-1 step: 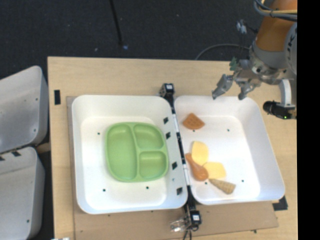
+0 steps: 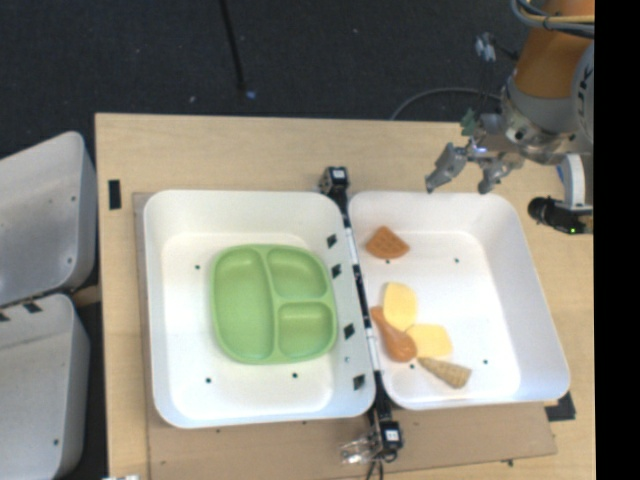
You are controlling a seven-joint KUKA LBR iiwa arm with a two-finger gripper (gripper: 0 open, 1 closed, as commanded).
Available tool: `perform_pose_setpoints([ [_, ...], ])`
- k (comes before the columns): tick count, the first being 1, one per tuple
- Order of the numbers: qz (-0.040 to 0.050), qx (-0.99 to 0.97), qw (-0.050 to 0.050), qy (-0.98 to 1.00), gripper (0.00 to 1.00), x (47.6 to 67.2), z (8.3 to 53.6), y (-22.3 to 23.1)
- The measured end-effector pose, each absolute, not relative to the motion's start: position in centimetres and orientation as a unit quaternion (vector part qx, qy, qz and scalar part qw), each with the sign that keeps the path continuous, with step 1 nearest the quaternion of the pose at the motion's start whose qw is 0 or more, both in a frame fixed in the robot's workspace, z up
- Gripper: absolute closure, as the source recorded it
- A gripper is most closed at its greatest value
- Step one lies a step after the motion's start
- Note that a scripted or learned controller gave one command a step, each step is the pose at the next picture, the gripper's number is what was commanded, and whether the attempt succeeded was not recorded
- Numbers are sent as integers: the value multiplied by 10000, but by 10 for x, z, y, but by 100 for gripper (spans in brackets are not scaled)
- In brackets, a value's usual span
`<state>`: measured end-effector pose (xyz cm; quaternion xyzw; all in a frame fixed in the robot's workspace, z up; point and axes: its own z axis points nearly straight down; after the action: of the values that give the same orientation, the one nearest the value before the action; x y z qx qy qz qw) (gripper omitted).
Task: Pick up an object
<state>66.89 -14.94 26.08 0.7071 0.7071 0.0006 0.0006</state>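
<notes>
Gripper (image 2: 464,176): we are seeing fingers spread, empty | hanging above right bin (image 2: 500,268) far rim | nearest: orange wedge (image 2: 386,244) (lying down-left).

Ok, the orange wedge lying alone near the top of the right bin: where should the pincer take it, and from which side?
Probably straight down from above, closing across the orange wedge at its middle. It lies flat on the right bin floor, apart from the other pieces, with room on every side but the divider edge. The pincer hangs above the bin's far rim.
</notes>
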Motion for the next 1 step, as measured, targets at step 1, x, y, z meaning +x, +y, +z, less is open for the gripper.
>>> perform_pose_setpoints([
  [1,-13,7063,-1,7079,0,669,218,-146],
])
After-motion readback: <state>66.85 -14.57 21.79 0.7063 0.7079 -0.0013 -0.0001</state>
